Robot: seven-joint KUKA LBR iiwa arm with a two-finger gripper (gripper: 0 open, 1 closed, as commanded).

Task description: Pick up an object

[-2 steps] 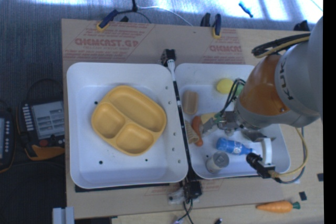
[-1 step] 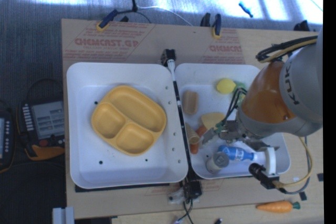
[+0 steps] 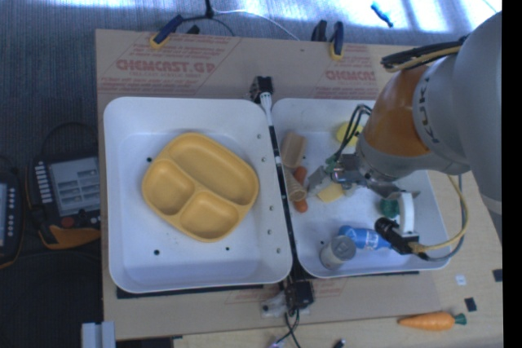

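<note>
My gripper (image 3: 329, 174) is low in the right bin (image 3: 424, 257), at the end of the grey arm with its orange band (image 3: 395, 122). Just below it lies a pale yellow block (image 3: 331, 194). To its left are two tan cones (image 3: 293, 148) (image 3: 295, 188), with a small red piece (image 3: 300, 174) between them and an orange-red piece (image 3: 302, 204) under them. A yellow object (image 3: 343, 131) peeks out behind the wrist. Near the bin's front lies a blue can (image 3: 360, 239) with a grey end (image 3: 334, 253).
The left bin (image 3: 130, 257) holds a yellow divided plate (image 3: 200, 186). A green piece (image 3: 390, 208) and a white object (image 3: 405, 213) lie right of the gripper, by a black and yellow cable (image 3: 444, 244). A toy carrot (image 3: 432, 321) rests on the bench outside the bins.
</note>
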